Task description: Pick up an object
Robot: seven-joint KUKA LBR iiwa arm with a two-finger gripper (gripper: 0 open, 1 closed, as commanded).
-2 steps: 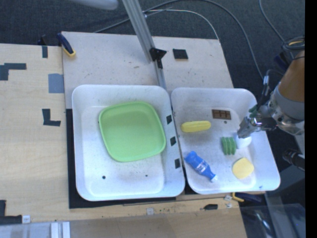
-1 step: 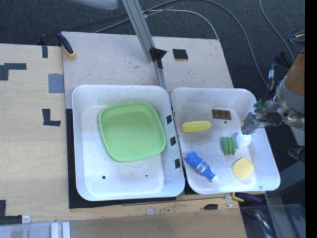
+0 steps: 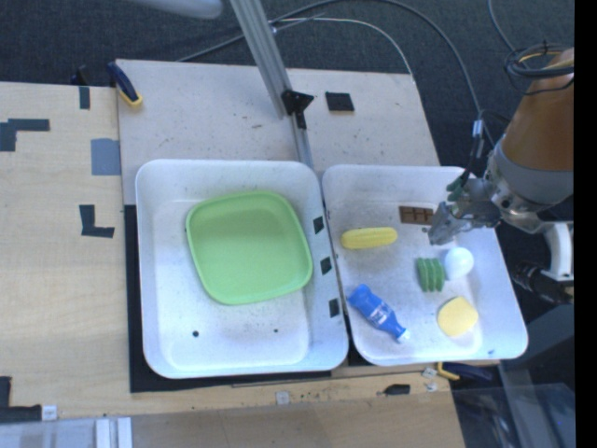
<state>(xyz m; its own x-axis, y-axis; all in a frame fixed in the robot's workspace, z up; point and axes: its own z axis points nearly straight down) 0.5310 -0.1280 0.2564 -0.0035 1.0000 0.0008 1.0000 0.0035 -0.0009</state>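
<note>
Nothing is lifted yet: the claw [image 3: 446, 228] hovers over the right bin [image 3: 373, 180] beside the white ball [image 3: 458, 262]; whether it is apart, I cannot tell.

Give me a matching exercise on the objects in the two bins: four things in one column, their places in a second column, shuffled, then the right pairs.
Things:
1. square light-green plastic plate
2. yellow toy corn cob
3. blue plastic bottle with a white cap
4. round yellow lemon-like object

Places:
A. near front corner of the right bin, towards the arm's side
B. middle of the left bin
C. front of the right bin, close to the divider between the bins
D. right bin, towards the divider, left of the gripper

Pairs: 1-B, 2-D, 3-C, 4-A
</note>
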